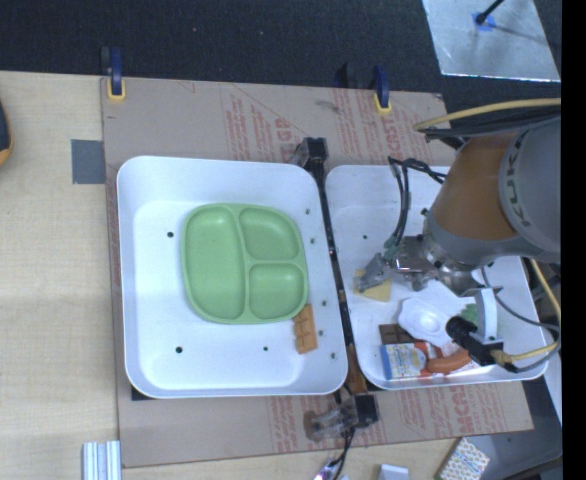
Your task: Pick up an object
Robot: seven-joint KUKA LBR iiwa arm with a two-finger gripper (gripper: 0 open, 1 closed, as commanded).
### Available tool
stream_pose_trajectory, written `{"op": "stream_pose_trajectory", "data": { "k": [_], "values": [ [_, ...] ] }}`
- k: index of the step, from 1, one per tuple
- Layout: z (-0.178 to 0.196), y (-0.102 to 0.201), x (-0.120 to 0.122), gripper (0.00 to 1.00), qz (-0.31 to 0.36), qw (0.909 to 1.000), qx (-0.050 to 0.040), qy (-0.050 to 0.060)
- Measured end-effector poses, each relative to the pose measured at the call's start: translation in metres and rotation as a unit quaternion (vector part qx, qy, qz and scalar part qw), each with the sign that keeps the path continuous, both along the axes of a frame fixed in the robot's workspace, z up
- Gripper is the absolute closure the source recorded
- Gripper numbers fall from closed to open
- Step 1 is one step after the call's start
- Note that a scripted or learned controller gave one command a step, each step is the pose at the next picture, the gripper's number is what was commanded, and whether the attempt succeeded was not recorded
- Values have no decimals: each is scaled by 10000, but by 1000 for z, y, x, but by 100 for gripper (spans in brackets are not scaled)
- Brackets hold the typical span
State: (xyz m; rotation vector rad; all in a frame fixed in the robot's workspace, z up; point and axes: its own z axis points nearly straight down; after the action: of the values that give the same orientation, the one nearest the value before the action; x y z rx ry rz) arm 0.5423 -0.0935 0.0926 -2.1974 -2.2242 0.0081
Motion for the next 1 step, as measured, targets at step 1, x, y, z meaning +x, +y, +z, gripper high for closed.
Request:
{"op": "stream_pose_trajectory", "data": {
  "k": [1],
  "values": [
    [-2, -20, -71, 0, -50, 10000, -25, -14]
  ]
}}
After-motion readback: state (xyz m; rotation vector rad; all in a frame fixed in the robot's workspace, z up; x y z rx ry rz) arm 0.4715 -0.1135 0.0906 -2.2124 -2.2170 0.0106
